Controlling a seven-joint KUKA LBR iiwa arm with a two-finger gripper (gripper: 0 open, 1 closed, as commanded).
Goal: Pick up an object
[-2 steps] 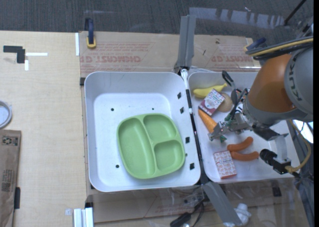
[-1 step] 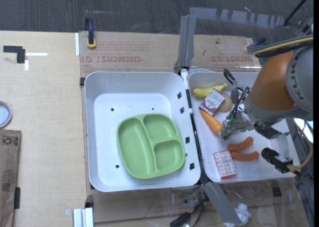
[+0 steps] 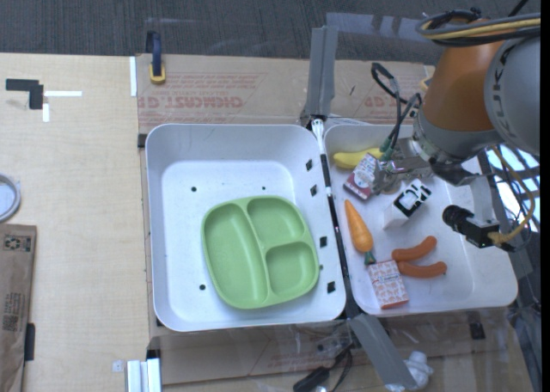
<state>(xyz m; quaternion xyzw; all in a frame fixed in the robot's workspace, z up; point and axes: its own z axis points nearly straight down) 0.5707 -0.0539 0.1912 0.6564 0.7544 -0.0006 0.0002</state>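
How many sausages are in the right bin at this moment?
2. One sausage lies just above the other sausage, near the right bin's front, right of the carrot. The arm covers the bin's back, so more could be hidden.

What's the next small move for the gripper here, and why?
Probably a short straight lift. The gripper sits low at the back of the right bin, right against the small red-and-white packet beside the banana. I can't tell whether the packet is gripped, so raising slightly would show it. The carrot and sausages lie apart, nearer the front.
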